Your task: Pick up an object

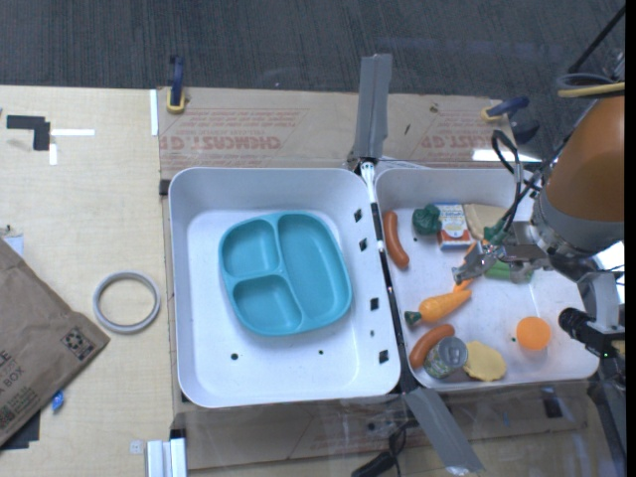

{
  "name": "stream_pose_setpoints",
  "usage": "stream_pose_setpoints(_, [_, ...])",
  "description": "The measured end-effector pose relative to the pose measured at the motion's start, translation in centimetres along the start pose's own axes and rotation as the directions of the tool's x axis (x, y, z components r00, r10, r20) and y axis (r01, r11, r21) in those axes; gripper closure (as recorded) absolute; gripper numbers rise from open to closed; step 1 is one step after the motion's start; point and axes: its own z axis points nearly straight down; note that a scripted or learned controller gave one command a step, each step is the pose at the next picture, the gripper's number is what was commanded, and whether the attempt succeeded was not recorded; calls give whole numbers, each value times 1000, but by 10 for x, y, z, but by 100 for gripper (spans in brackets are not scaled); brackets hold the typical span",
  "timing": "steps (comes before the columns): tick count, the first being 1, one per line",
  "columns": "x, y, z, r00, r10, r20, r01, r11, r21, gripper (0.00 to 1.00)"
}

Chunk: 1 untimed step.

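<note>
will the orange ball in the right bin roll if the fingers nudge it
Probably. The orange ball looks round and smooth, sitting free on the flat floor of the right bin, nothing touching it. It looks small and likely light, so it may slip sideways from a pinch.

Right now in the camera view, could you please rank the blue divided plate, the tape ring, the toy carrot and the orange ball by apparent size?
1. blue divided plate
2. tape ring
3. toy carrot
4. orange ball
</note>
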Motion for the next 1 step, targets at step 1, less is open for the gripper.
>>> stream_pose_setpoints(1, [1,26,100,999,-45,0,45,999,-2,0])
